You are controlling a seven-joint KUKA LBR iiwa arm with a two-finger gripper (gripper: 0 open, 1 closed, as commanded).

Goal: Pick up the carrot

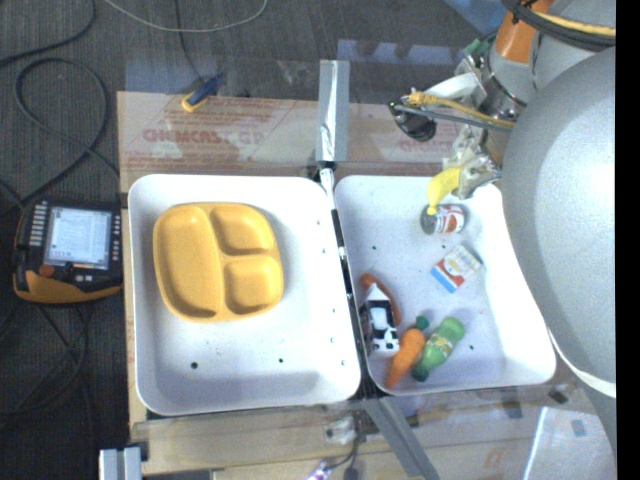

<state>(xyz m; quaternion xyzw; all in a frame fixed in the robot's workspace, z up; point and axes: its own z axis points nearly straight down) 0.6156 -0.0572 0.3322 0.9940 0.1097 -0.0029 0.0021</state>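
Carrot (404,357) lies near the front edge of your right bin (520,298), between a black-and-white toy (378,325) and a green bottle (438,347). Your gripper (470,163) hangs over the bin's back edge — well apart from the carrot — with a yellow piece (442,186) below it; whether it is open or closed, you cannot tell.
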